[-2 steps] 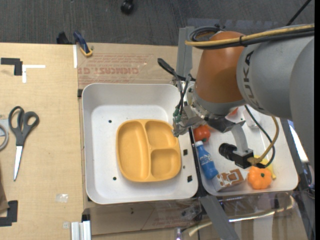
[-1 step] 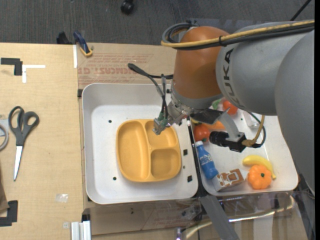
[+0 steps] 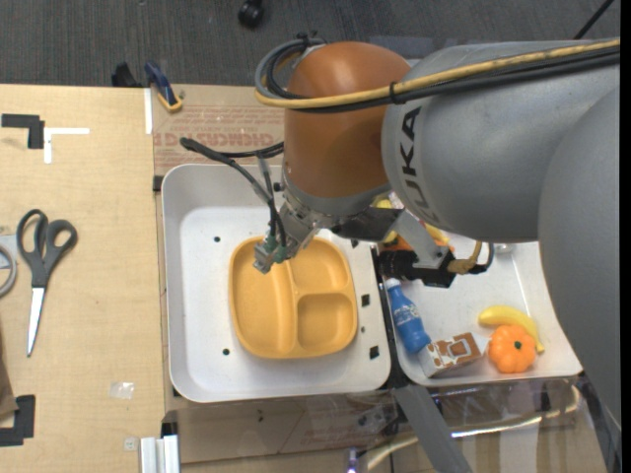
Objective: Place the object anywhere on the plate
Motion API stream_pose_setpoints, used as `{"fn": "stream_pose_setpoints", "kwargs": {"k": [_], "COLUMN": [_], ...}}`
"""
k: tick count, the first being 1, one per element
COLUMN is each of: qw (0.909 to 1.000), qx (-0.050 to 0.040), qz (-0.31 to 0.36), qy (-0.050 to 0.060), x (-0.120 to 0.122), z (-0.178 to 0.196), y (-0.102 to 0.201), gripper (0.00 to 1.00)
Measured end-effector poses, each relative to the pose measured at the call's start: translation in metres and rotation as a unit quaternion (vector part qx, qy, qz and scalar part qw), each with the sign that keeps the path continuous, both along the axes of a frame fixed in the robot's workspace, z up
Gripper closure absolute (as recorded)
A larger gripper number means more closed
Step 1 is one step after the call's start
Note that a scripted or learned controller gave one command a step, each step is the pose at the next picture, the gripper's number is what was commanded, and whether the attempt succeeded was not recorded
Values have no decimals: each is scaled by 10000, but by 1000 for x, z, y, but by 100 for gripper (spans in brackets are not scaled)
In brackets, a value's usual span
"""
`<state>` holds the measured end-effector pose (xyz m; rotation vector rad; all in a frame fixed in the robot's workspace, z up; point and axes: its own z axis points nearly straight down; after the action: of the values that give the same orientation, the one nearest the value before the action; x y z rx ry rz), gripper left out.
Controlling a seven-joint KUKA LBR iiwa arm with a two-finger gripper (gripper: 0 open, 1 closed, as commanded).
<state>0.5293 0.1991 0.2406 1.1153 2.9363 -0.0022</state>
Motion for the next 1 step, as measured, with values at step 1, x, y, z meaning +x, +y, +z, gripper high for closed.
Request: {"fn": "stream_pose_setpoints", "kwargs": {"k": [1], "qw": [9909], "qx": [4], "qz": [1347], "qy": [-6], "x": [-39], "z": [44], "y": [13], "gripper": [100]}}
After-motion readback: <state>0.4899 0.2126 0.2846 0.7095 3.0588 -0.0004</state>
